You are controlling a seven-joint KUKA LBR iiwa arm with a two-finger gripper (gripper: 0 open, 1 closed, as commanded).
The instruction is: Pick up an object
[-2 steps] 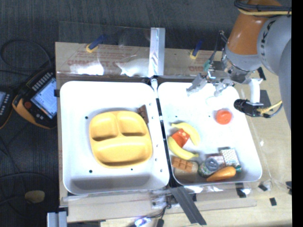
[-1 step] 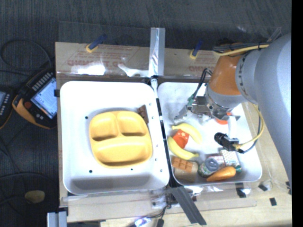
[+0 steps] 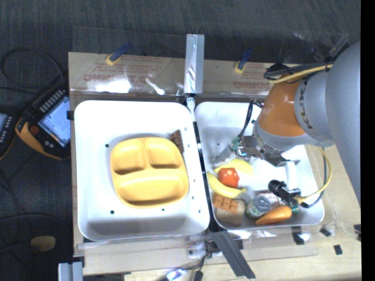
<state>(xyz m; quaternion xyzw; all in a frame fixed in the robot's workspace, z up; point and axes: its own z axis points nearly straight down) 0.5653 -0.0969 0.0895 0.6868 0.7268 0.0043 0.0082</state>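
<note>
Arm (image 3: 328, 98) reaches in from right, over right bin (image 3: 220, 119). Pincer (image 3: 243, 151) sits low in that bin, just above the toy food; can't tell its state, wrist blocks it. Food pile in bin's near half: banana (image 3: 220, 186) w/ red tomato (image 3: 229, 177) on it, bread piece (image 3: 228, 205) below, can (image 3: 259, 205) and carrot (image 3: 274, 215) to the right. Left bin (image 3: 94, 127) holds a yellow divided tray (image 3: 149, 171). Both bins on worktop (image 3: 79, 75).

Both bins (image 3: 88, 157) look like smooth white plastic, the yellow tray (image 3: 149, 171) glossy plastic (faintly shiny), the bench (image 3: 94, 69) bare matt wood.
</note>
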